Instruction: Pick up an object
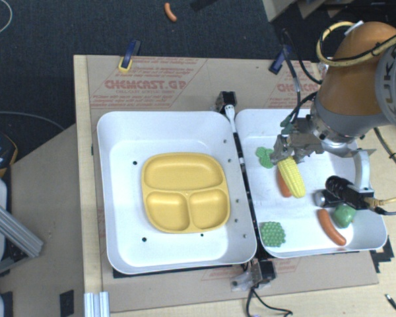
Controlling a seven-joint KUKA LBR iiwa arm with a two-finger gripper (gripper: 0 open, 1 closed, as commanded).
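In the right bin (310, 246), a yellow corn cob (292, 176) lies across an orange carrot (284, 187). My gripper (287, 148) hangs just above the cob's far end, and nothing can be seen held in it. A small green leafy piece (264, 156) lies just left of the gripper. Near the bin's front left corner sits a round green pea cluster (272, 233). An orange-red sausage (332, 227) and a green round vegetable (344, 214) lie at the front right.
The left bin (119, 177) holds a yellow divided plate (185, 191). Black clamps (227, 101) sit between the bins at the back. The arm's orange band (356, 65) rises over the right bin's back right part.
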